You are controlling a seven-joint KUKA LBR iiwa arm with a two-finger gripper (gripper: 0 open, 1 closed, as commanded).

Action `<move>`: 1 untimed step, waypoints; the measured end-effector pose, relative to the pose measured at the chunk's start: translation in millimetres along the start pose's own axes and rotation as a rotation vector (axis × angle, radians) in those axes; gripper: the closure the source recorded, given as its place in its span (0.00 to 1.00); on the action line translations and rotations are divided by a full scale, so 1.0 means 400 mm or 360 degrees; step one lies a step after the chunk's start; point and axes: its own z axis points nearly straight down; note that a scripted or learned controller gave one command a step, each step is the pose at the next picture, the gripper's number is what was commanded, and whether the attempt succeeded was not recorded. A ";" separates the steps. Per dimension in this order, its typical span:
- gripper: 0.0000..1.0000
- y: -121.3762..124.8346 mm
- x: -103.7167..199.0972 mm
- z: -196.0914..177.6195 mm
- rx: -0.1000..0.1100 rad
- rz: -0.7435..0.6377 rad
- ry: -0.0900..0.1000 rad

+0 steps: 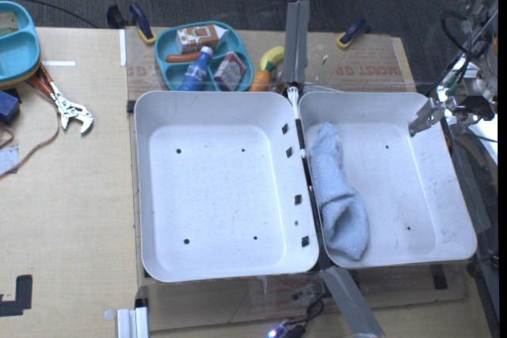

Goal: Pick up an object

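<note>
A pale blue-grey cloth (337, 190) lies crumpled along the left side of the right bin (432, 225), stretching from its back left toward its front wall. My gripper (432, 116) hangs over the right bin's far right rim, well to the right of the cloth and apart from it. Nothing shows in its grasp. Cables and metal parts of the wrist crowd the view's right edge.
The left bin (158, 249) adjoins the right one, with black clips along the shared wall. Behind the bins sit a teal tray (169, 59) of small items, a banana (272, 57) and a grey upright post (297, 36). A wrench (71, 113) lies far left on the bench.
</note>
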 end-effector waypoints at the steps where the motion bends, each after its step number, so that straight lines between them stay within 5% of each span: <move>1: 0.00 -0.025 -0.085 0.228 0.0000 -0.0218 0.0001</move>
